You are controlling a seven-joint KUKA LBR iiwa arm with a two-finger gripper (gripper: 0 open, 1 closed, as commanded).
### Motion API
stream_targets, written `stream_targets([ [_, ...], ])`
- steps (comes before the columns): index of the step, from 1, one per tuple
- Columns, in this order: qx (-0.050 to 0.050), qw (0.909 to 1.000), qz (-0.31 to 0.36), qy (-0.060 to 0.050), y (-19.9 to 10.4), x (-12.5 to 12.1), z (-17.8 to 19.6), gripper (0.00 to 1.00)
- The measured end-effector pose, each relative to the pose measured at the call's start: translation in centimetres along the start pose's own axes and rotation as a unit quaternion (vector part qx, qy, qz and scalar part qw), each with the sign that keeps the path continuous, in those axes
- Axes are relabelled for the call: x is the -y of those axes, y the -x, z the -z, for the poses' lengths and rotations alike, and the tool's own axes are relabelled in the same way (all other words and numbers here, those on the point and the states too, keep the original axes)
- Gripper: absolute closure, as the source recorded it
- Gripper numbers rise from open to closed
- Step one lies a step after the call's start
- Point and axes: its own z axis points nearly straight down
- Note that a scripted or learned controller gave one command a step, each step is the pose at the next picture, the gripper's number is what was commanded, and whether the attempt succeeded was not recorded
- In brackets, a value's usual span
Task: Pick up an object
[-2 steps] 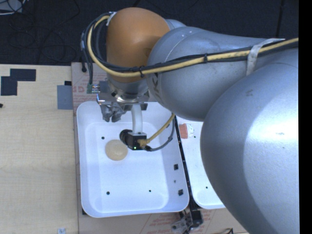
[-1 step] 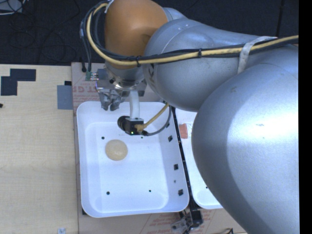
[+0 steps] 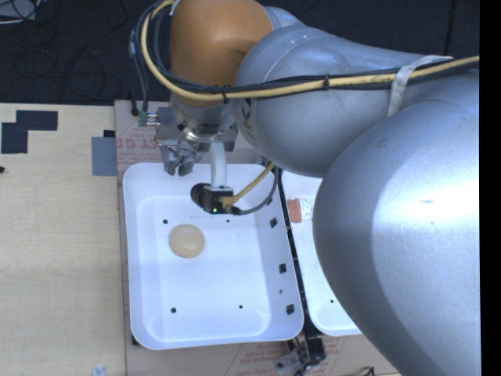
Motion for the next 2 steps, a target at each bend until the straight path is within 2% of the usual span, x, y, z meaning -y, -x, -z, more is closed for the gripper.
stream_targets([
  [1, 0.000, 1.0000, 0.000, 0.001, 0.0, 0.0, 0.1, 1.00],
  [2, -0.001, 1.0000, 0.000, 0.002, 0.0, 0.0, 1.6, 1.00],
])
